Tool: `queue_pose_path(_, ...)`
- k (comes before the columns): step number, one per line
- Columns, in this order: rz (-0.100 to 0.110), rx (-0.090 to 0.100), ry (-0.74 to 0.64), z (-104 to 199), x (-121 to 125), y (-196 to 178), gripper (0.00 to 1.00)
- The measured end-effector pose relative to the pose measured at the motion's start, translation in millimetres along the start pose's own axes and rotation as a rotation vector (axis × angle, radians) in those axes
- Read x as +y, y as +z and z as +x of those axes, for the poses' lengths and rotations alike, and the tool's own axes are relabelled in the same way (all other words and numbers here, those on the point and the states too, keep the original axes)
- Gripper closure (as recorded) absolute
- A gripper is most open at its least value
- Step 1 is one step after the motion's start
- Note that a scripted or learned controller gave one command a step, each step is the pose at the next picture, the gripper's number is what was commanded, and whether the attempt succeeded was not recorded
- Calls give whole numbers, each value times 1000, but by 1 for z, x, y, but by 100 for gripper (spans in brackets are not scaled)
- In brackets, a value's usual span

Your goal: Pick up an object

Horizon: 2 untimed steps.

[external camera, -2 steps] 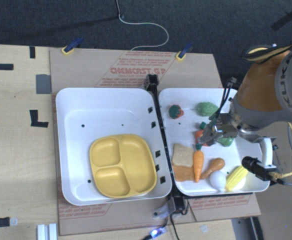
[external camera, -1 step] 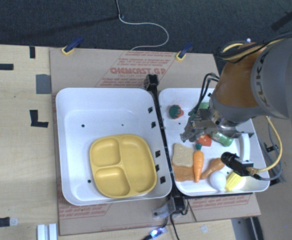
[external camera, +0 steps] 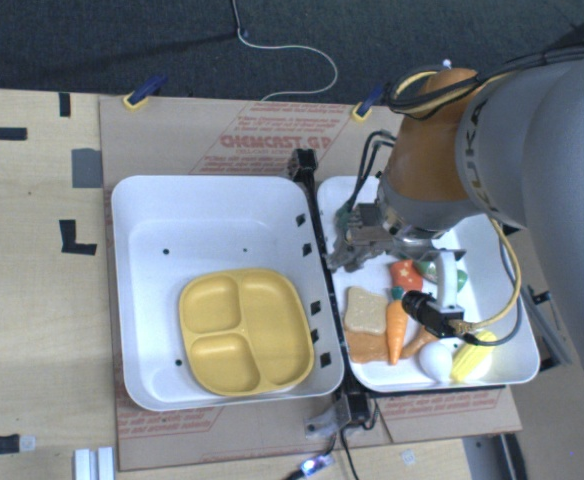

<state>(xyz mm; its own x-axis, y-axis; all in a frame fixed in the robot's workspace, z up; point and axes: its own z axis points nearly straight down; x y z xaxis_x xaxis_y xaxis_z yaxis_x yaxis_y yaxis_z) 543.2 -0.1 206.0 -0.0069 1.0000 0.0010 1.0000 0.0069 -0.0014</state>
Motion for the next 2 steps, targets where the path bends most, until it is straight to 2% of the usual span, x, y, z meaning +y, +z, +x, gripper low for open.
queue_pose_path(1,-1,0,2,32,15,-20,100)
queue_pose_path(2,2,-1,6,34,0,-26,100)
